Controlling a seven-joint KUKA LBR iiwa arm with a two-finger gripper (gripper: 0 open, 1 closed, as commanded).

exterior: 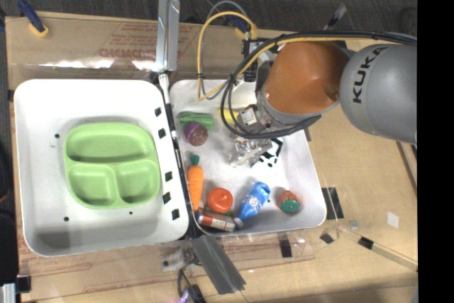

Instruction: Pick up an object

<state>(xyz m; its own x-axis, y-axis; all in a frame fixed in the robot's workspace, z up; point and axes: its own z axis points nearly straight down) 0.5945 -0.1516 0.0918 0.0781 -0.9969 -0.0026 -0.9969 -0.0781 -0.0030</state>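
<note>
While I look along the near edge of the right bin [312, 181], I see a marker [216, 222], an orange ball [220, 199], a blue bottle [254, 200] and a small strawberry-like toy [289, 202]. Farther, a carrot [195, 183] lies by the left wall, then a purple ball [196, 133] and a green piece [196, 117]. The gripper [248, 150] hangs over the bin middle; I cannot tell its state. The left bin [35, 152] carries a green tray [111, 164].
</note>
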